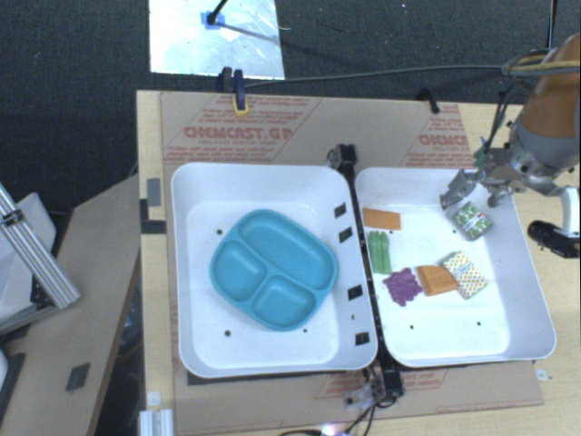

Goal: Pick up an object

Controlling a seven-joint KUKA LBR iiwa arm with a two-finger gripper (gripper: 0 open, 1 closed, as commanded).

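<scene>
The right bin [508,334] holds several small things. An orange slab [381,219] lies at its left, with a green strip [380,251] below it. Nearer the middle are a purple bunch [402,285], an orange piece [437,280] and a yellow-patterned block [464,273]. A green-and-white patterned block [472,219] lies near the bin's far right. My gripper [477,198] hangs just above and behind that block. It is open, with its two fingers [452,195] spread to either side. Nothing sits between them.
The left bin [195,334] holds a blue divided plate [272,268]. A black hinge strip [356,243] runs between the two bins. A black part [554,236] sticks in by the right bin's right wall. Cardboard lies under both bins.
</scene>
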